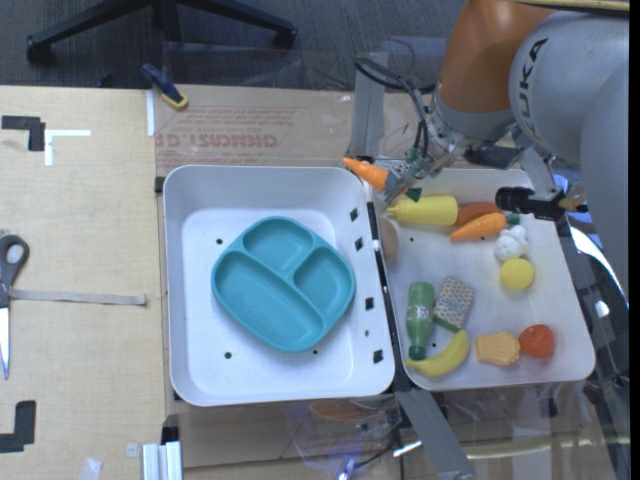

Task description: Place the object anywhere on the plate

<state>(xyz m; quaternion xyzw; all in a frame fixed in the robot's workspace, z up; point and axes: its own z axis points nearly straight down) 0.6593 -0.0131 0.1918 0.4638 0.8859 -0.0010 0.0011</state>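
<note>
Nearest the camera, the right shallow white bin (570, 368) holds a group of toy foods. Along its near edge lie a yellow plastic banana (442, 356), an orange-tan wedge-shaped piece (497, 348) and a round red-orange toy fruit (538, 340). The banana touches the base of a green plastic bottle (419, 318), which lies just beside a grey speckled block (454, 301). Farther back and to the right sits a yellow ball-shaped piece (517, 274), with a small white knobbly piece (512, 240) touching it on the far side.

The left shallow white bin (180, 298) holds the turquoise plastic plate with three compartments (284, 283), lying flat near the bin's centre. No object rests on it.

At the far end of the right bin, a yellow plastic squeeze bottle (428, 211) lies on its side, and an orange toy carrot (478, 225) lies just beside it to the right.

Farthest back, a small orange toy carrot with a green tip (368, 173) sits at the far junction of the two bins. The two-finger gripper (412, 173) is just beside it on the right; whether the carrot is between the fingers cannot be determined, nor whether the pincer is spread or pressed together. The grey arm with the orange band (490, 48) extends from the upper right.
</note>
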